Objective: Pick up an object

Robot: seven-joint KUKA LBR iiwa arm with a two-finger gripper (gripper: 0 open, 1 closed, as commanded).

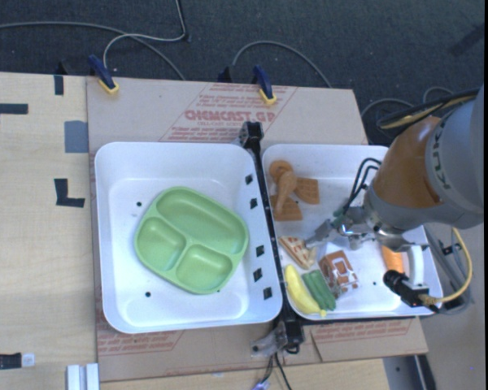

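My gripper (325, 232) hangs low over the middle of the right bin (325, 154), reaching in from the right. Just left of its tip and below it lies a pizza-slice toy (296, 251). A brown and white block (338, 271) sits right below the gripper. At the bin's front lie a yellow banana (298, 292) and a green vegetable (319, 289) side by side. Brown and orange bread-like pieces (289, 192) rest at the back left of this bin. I see nothing held at the gripper's tip.
The left bin (114, 218) holds a green divided plate (192, 240). An orange piece (393, 260) lies at the right bin's right side, partly under the arm. A black divider (260, 218) runs between the bins. Two blue and yellow clamps (102, 73) hold the cardboard at the back.
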